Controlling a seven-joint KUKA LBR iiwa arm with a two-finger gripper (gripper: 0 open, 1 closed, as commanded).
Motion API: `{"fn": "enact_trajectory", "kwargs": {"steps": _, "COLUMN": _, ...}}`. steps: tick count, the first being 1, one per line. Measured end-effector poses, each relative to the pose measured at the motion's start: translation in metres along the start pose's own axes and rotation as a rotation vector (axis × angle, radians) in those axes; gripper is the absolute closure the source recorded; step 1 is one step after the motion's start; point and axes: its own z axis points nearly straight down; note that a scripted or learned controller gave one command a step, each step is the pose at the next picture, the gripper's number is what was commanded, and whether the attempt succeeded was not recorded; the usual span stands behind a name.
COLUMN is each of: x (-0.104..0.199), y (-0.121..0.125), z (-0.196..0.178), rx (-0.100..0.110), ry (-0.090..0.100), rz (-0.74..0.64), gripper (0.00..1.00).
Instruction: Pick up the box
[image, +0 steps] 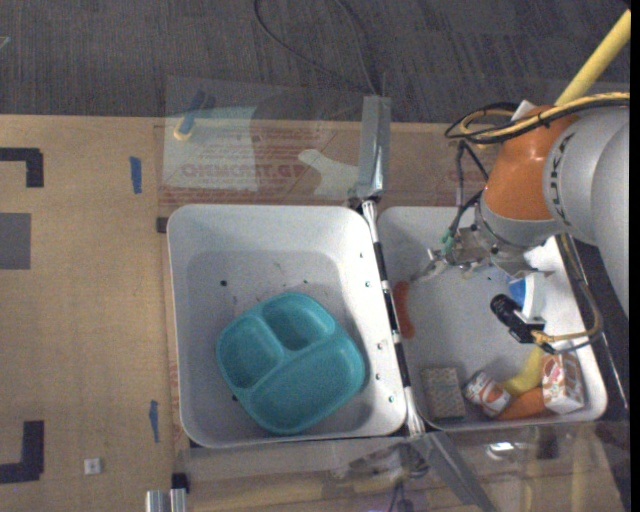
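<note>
The box (563, 384) lies untouched in the right bin's (450, 310) near right corner, beside a banana (527, 372). The pincer (452, 250) hangs toward the bin's far side, well apart, its state unclear. Grasp still ahead.

overhead camera (slanted) facing both bins (270, 225)

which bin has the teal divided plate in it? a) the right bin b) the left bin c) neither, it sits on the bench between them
b) The teal divided plate lies on the floor of the left bin, while the right bin holds the small items gathered at its near right corner.
</note>
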Motion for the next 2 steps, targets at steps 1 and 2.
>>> {"fn": "enact_trajectory", "kwargs": {"steps": 1, "x": 0.007, "y": -0.080, "z": -0.006, "rx": 0.012, "ry": 0.004, "rz": 0.025, "gripper": 0.00}}
{"fn": "enact_trajectory", "kwargs": {"steps": 2, "x": -0.003, "y": 0.015, "z": 0.001, "rx": 0.001, "ry": -0.001, "rz": 0.224, "gripper": 0.00}}
